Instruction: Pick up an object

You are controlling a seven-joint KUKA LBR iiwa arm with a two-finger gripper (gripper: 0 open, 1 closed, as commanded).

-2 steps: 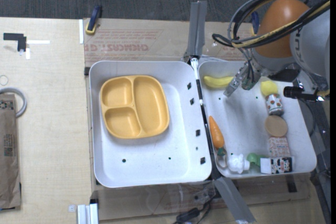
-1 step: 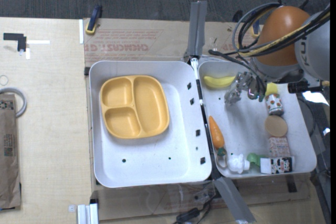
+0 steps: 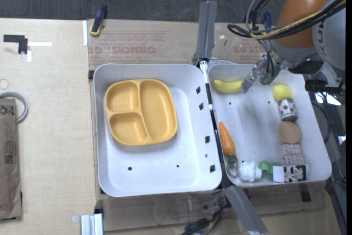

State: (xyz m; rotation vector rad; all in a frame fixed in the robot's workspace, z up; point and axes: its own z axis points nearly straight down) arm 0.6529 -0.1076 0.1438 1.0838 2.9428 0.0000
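Overhead slanted view of a table (image 3: pixel 49 118) bearing two shallow white bins side by side.

Left bin (image 3: pixel 157 173): holds a yellow divided plate (image 3: pixel 141 111) with three compartments, lying toward the bin's upper left.

Right bin (image 3: pixel 250 124): holds the loose objects. Along the top wall, a banana (image 3: pixel 227 85). Down the right side, in a rough column: a yellow lemon-like piece (image 3: pixel 281 91), just below it a small can with a dotted label (image 3: pixel 287 109), then a round tan ball (image 3: pixel 289 132), then a small carton (image 3: pixel 292 153). Against the left wall, a carrot (image 3: pixel 226 138), tip toward the top. Along the bottom wall, a white lumpy item (image 3: pixel 249 171), a green piece (image 3: pixel 266 165) beside it, and a white box with dark print (image 3: pixel 290 173).

Arm (image 3: pixel 308 8): grey with orange section, entering from the right, cables looped above. Claw (image 3: pixel 254 78) positioned over the upper part of the right bin, tips angled down toward the right end of the banana, just beside it. Contact with the banana not determinable. Spread or pressed together: cannot tell, fingers too small and blurred. Nothing seen pinched.

Beyond the bins: cardboard sheet (image 3: pixel 143 41) with red print at the back, a blue and yellow clamp (image 3: pixel 98 20) on its left end, a brown paper bag (image 3: pixel 8 157) at the far left.
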